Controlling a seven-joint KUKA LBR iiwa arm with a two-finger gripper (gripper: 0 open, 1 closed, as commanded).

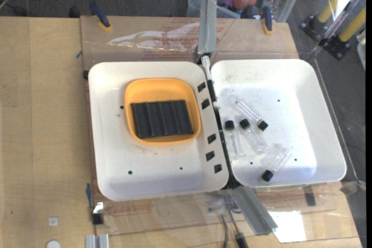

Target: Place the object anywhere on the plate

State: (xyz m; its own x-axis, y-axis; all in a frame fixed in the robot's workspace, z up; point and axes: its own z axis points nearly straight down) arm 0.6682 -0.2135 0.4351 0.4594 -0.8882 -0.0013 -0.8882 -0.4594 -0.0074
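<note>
In left bin (110,177), at centre: orange plate (136,93), bearing black ribbed slab (161,119), lying flat, wholly within the rim, nearer its 6 o'clock edge. In right bin (302,84), toward 8 o'clock of its floor: clear black-capped tubes (250,128), strewn close together. Lone tube (274,164) near 6 o'clock. Pincer state, and bearing from slab: cannot tell.

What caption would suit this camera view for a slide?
Orange plate holding a black ridged block in the left bin; clear vials with black caps scattered in the right bin.
</note>
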